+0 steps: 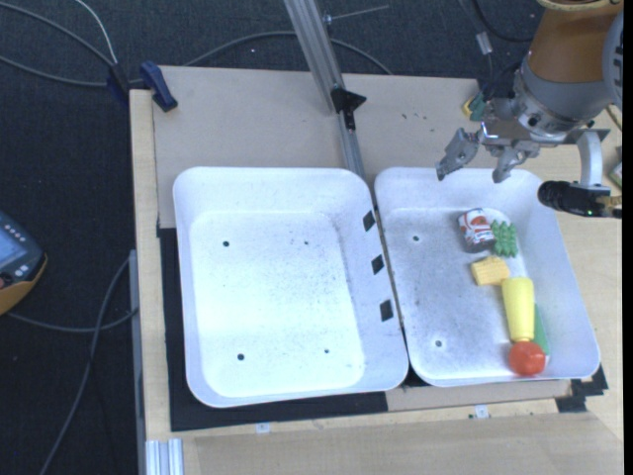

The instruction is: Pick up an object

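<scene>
Nothing lifted yet, by the look of it: gripper poised above the far rim of the right bin, fingers spread apart with only air between them, and every object lying on the bin floor. Whole pick left to do, then: descent, closing, lift. Candidates bunched along the right bin's right side, well apart from its left wall: a small red-and-white rounded piece nearest the gripper, touching a green knobbly piece just beside it; nearer the camera a pale yellow block, blunt and boxy; next a glossy yellow cylinder, smooth and probably slippery for two fingers; last, a red ball-like piece close to the near rim, with a thin green stem alongside. All seemingly hard plastic toys, small and light. Right bin itself shallow, matte white, speckled with dark grit, rounded at the corners; left bin of the same make abutting it.
</scene>
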